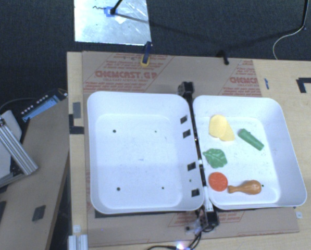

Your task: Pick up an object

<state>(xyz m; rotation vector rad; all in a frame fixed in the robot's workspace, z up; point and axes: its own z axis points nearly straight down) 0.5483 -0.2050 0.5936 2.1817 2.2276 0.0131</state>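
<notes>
While in right bin point(288, 139), yellow object point(220, 127)

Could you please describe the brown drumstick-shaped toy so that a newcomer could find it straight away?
Look in the right-hand bin, along its near edge. The drumstick lies there on its side, next to the round red piece. It is the only brown, club-shaped item; its neighbours are red, green or yellow.

I get a bright, even overhead light — both white bins point(139, 100) nearly wash out, shadows under their rims stay faint. A foil sheet point(112, 13) glares; the whole feed is soft, grainy.
</notes>
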